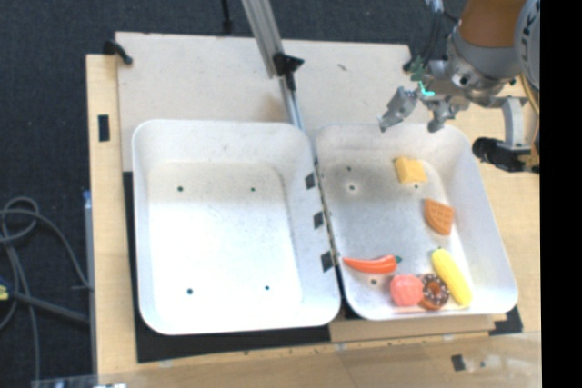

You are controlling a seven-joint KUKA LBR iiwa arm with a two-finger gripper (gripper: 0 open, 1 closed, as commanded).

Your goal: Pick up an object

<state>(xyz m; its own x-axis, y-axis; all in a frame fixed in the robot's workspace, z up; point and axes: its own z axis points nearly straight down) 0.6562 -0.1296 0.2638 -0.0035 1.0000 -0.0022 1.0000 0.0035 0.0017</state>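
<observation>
The gripper (414, 112), fingers apart and holding nothing, hovers over the right bin's (486, 223) far rim; the cheese (410, 170) lies just nearer.

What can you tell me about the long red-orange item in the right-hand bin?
The red-orange item looks like a small toy chili pepper of smooth plastic, tapering leftward, with a dark green stem at its right end. It lies flat, nearly horizontal, on the right bin's floor near the front left. Nothing visibly touches it; the pink toy sits just beyond its stem.
</observation>
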